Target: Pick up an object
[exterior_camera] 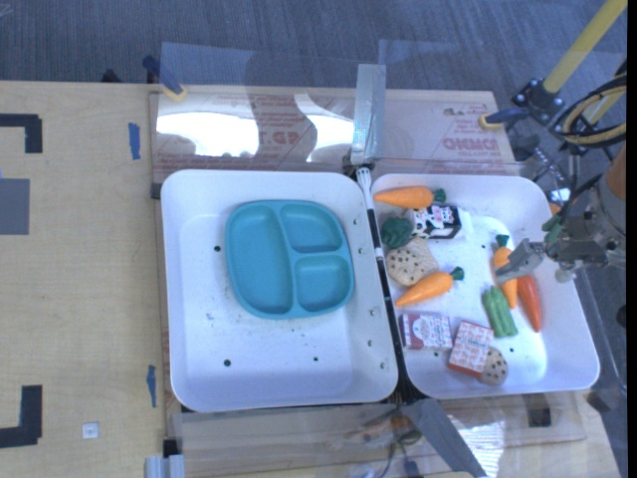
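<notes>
Two bins: right bin (572, 361) holds toy food.
Tool (526, 258): over carrot (508, 272), right side; grip state cannot be told.
Progress: nothing lifted; grasp and lift remain.

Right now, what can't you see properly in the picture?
- Gripper: blurred and small in the camera view, so open or shut is unclear.
- Orange toy at the fingertips: partly covered by the gripper; held or merely touched, I cannot tell.
- Arm: cut off by the right edge.
- Red packets: print too small to read.
- Cow toy: details too small.
</notes>
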